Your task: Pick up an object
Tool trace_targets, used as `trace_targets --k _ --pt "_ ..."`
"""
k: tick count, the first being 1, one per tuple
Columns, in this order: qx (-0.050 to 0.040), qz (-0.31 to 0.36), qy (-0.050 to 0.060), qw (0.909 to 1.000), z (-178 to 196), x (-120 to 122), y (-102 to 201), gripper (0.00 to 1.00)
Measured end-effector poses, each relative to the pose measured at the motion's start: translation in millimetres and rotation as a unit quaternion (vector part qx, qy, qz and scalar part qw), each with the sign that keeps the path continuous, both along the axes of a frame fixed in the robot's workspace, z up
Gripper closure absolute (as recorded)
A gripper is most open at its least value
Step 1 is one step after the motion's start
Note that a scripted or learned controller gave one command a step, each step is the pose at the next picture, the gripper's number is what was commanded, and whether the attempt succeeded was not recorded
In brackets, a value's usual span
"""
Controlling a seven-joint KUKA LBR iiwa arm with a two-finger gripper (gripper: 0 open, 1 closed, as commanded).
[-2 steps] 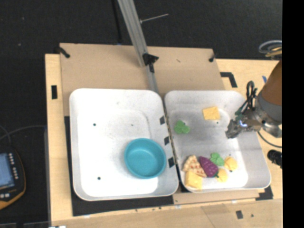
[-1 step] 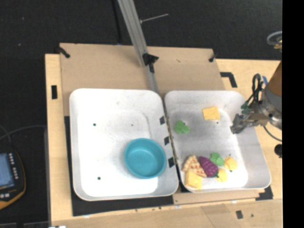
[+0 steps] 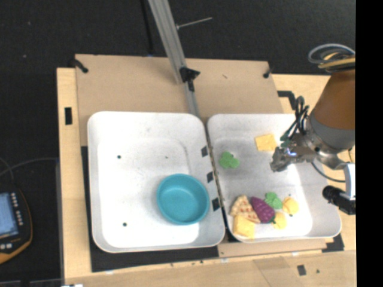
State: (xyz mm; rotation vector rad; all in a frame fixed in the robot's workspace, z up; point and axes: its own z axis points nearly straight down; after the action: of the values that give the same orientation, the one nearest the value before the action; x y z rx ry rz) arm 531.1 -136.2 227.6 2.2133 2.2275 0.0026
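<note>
Over the right white bin (image 3: 239, 127), the gripper (image 3: 279, 162) blurs; its fingers' state I cannot tell. Left white bin (image 3: 119, 130) holds 1 round blue plastic bowl (image 3: 181, 198).

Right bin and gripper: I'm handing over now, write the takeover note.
Gripper: over the right bin, beside the yellow block; nothing seen between its fingers.
Right bin: green piece near the left wall; cluster of toy food at the front.
Left bin: blue bowl.
Done: nothing picked yet.
Left: grasp and lift one object.
</note>
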Motion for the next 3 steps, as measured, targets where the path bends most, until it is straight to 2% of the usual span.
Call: trace_targets --k 1,3 --pt "0.0007 0.001 0.0 1.0 -4.2 2.7 58.5 1.0" --pt "0.0013 0.001 0.0 1.0 14.3 -12.9 155.9 1.0"
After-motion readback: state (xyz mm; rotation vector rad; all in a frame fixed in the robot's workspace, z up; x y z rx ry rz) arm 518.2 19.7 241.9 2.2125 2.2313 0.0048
